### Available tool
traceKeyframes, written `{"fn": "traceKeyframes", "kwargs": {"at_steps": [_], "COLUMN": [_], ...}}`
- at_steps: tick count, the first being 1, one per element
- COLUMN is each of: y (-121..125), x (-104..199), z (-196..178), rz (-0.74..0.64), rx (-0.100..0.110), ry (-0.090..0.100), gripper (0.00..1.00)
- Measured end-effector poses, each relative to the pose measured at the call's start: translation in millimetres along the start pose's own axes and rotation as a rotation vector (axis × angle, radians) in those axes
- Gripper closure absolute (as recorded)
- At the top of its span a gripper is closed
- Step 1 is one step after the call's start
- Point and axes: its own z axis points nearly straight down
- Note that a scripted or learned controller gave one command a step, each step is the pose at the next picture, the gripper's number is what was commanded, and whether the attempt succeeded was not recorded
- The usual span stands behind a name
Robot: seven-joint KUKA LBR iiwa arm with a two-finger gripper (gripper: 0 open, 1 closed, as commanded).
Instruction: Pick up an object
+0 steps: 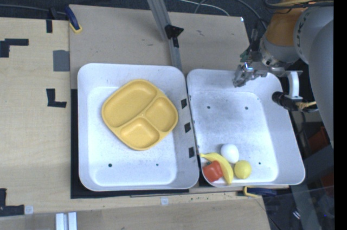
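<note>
A yellow divided plate (pixel 140 114) lies in the left bin (pixel 92 169). In the near corner of the right bin (pixel 271 126) sit a white ball (pixel 230 152), a yellow banana (pixel 222 164), a red piece (pixel 212 171) and a small yellow fruit (pixel 242 169), all bunched together. My gripper (pixel 242 76) hangs over the far edge of the right bin, well away from the cluster of objects, with nothing seen in it.
A slanted metal pole (pixel 157 1) crosses the bench behind the bins. Cables (pixel 217 4) run along the far side. The arm's grey body and orange band (pixel 287 17) fill the upper right.
</note>
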Motion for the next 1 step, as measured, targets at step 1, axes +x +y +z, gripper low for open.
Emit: {"fn": "traceKeyframes", "kwargs": {"at_steps": [1], "y": [2.9], "x": [-0.1], "z": [-64.0], "rz": [0.000], "rx": [-0.001], "ry": [0.000], "gripper": [1.00]}}
